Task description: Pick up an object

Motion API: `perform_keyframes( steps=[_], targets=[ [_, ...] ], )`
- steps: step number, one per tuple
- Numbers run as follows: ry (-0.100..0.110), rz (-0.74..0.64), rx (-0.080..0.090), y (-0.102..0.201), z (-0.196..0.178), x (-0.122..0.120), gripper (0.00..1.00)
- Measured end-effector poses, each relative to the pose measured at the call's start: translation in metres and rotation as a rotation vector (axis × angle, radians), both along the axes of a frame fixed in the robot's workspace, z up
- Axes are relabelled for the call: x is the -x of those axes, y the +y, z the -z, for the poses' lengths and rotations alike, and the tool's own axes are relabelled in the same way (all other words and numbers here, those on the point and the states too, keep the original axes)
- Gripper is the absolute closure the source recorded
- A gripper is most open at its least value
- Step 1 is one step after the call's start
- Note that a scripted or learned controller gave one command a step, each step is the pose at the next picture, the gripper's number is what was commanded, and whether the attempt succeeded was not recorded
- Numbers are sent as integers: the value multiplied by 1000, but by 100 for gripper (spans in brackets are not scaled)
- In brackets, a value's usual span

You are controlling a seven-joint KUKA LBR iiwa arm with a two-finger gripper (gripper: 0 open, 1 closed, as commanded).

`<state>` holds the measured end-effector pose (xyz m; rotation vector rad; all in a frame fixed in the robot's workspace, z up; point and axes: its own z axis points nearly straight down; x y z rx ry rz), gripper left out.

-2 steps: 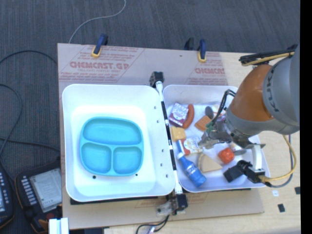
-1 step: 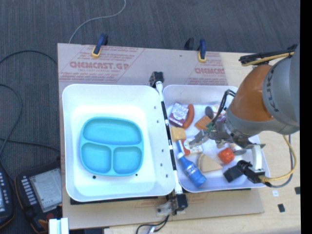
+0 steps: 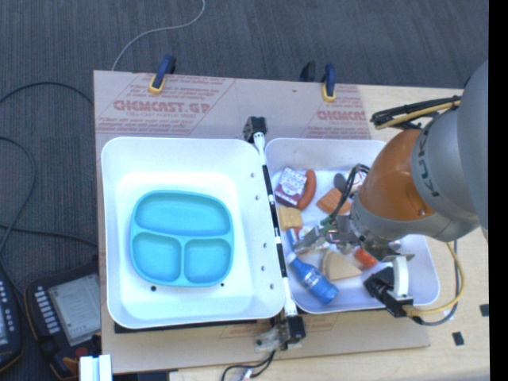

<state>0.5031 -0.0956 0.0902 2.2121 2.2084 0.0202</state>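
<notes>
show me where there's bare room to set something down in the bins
Left bin: bare white floor all around the blue tray, widest above it. Right bin: crowded with the bottle, packet, food pieces and the arm.

a blue bottle (image 3: 314, 282) lies tilted at the lower left of the right bin (image 3: 429, 292), a tan wedge (image 3: 343, 269) just beside it.

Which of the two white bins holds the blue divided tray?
The left white bin: the blue three-compartment tray lies in it alone, while the right white bin holds small jumbled items.
</notes>
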Motion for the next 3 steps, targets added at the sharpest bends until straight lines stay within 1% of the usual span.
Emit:
perform_keyframes(
  steps=[1, 2, 3],
  targets=[
    [-2, 1, 1, -2, -9, -2, 100],
    [-1, 1, 2, -2, -9, -2, 0],
    [2, 0, -3, -1, -17, -3, 100]
  ],
)
